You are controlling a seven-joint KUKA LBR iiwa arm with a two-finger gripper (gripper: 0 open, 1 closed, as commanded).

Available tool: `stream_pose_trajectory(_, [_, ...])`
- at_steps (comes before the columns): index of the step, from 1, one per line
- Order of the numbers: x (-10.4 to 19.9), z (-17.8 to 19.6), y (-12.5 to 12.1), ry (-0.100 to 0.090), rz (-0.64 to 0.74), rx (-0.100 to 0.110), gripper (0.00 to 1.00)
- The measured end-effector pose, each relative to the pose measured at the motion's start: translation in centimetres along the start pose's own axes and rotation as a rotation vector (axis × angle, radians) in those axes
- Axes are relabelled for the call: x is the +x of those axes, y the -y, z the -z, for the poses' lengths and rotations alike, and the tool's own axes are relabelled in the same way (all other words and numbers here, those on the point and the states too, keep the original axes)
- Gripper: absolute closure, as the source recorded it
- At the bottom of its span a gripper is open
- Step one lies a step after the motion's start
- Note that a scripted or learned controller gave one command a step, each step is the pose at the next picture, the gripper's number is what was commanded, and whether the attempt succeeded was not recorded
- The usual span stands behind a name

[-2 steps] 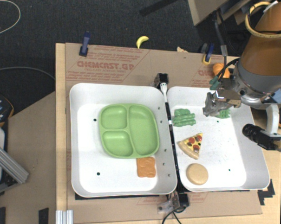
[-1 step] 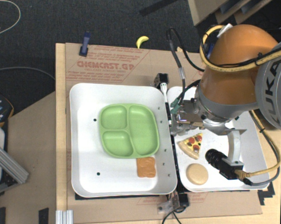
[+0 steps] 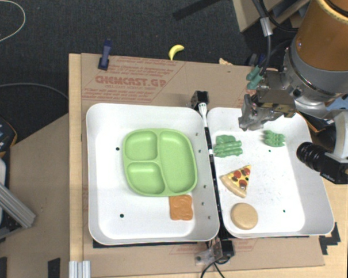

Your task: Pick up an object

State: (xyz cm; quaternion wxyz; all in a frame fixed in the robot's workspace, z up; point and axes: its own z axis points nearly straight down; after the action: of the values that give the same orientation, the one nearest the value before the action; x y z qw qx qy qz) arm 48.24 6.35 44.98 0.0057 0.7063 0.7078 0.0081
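I see the gripper hanging over the top-left part of the right bin, nothing between its fingers that I can make out. Right bin contents: green bean bundle just below the gripper, small green piece to its right, pizza slice mid-bin, tan round cookie near the front edge. Left bin has a green divided plate, with an orange waffle-like piece touching its lower edge.
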Motion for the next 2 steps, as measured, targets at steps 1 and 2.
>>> stream_pose_trajectory(1, [-4.5, -7.3, 0.5, 0.005, -0.008, 0.028, 1.0])
stream_pose_trajectory(2, [2.2, -26.6, 1.1, 0.004, 0.001, 0.038, 1.0])
